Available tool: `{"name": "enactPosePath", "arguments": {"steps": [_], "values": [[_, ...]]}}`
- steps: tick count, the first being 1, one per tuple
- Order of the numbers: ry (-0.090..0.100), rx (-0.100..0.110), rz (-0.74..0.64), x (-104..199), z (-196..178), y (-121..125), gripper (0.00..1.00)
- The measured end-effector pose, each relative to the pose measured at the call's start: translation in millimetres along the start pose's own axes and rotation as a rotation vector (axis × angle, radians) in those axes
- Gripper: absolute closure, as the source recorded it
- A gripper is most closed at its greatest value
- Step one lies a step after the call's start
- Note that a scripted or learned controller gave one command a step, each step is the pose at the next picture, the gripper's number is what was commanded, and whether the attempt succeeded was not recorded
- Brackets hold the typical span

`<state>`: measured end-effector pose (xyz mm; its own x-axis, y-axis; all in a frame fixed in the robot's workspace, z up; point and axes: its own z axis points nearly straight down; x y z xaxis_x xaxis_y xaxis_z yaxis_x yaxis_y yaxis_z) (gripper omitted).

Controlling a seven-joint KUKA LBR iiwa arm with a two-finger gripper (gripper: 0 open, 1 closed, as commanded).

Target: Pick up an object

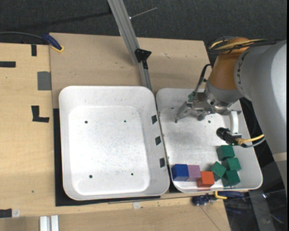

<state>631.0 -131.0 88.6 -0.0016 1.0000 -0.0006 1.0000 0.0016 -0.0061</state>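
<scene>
The gripper (183, 113) is seen spread wide and empty over the upper part of the right bin (183, 138). The approach step is judged in hand. A descent toward the blocks at lower right, such as the blue cube (180, 172), would be called for.

The arm (260, 76) runs off the picture at three o'clock, so its base is cut away. Its bulk covers the right bin's (183, 100) corner at two o'clock. The gripper (188, 110) is small and dim; its fingers' spacing cannot be told. The green blocks (227, 163) overlap, hiding each other's edges. The metal pole (125, 23) leaves at twelve o'clock.
</scene>
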Motion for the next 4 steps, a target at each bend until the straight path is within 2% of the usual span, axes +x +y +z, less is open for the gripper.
{"name": "enactPosePath", "arguments": {"steps": [1, 2, 3, 4], "values": [[0.001, -0.004, -0.002, 0.9, -12.9, 1.5, 1.0], [0.0, -0.009, 0.001, -3.3, -56.7, -0.7, 1.0], [0.0, -0.012, -0.001, 1.9, -118.7, -3.4, 1.0], [0.001, -0.006, 0.0, 2.6, -128.5, -3.3, 1.0]]}}
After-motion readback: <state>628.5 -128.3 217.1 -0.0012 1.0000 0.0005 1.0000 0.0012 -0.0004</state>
